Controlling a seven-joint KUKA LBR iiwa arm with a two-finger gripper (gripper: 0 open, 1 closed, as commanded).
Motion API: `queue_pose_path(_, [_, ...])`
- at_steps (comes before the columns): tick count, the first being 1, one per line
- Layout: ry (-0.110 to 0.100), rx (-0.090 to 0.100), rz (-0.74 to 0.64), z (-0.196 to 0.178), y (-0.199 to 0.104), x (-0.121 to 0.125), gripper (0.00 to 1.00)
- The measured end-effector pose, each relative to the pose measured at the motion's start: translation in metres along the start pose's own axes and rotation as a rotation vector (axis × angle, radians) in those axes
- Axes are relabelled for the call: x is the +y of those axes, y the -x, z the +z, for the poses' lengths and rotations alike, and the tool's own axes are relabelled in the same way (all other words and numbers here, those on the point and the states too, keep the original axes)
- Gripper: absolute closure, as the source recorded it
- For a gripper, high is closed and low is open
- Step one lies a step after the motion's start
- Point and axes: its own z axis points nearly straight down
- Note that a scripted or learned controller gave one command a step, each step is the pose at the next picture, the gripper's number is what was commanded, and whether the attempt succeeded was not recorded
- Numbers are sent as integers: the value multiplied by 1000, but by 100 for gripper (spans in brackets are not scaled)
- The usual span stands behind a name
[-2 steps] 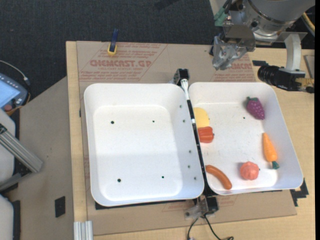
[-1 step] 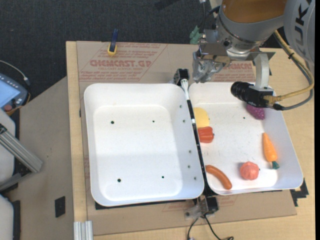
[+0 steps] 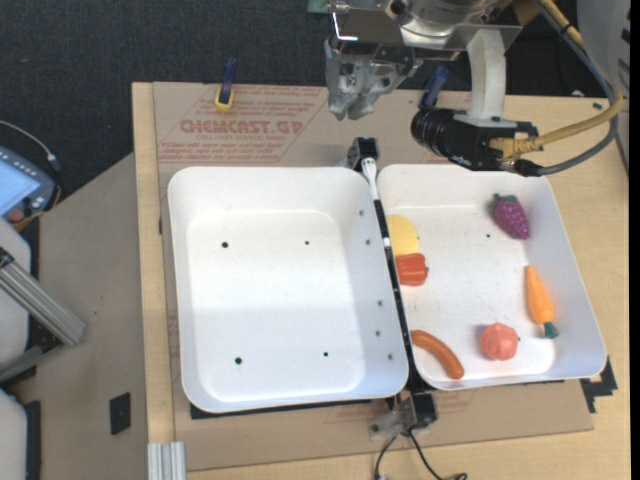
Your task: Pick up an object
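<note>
White bins: we see two shallow plastic bins side by side on the tabletop [image 3: 120, 268]; the left bin [image 3: 270, 288] is bare, the right bin [image 3: 470, 193] holds all the objects.
Brown board: a cardboard sheet [image 3: 250, 118] with red print lies under both bins.
Arm: the grey arm comes in at the top, and its claw [image 3: 352, 93] hangs over the cardboard, behind the far edge of the bins and near their joint.
Claw state: nothing is between its tips; how wide it stands we cannot tell.
Objects, larger first: a yellow piece [image 3: 402, 233] touches a red piece [image 3: 411, 268] at the dividing wall; an orange sausage [image 3: 437, 353] lies near the front corner; a carrot [image 3: 540, 298] lies by the right wall; a pink fruit [image 3: 499, 341] sits just beside the carrot; purple grapes [image 3: 510, 215] lie at the back.
Stage: we judge that no grasp is begun.
Risk: the yellow and red pieces sit tight against the wall, so a tip may hit the rim or squeeze both together; the round fruit and slim carrot may slip out when the claw closes.
</note>
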Motion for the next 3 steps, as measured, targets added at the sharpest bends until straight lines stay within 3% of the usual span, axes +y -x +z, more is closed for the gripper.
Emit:
queue_pose_path(1, [-17, -8, 10, 1, -5, -40, 100])
queue_pose_path(2, [-11, -8, 10, -7, -43, 20, 100])
queue_pose_path(3, [-22, -11, 12, 35, -41, -28, 100])
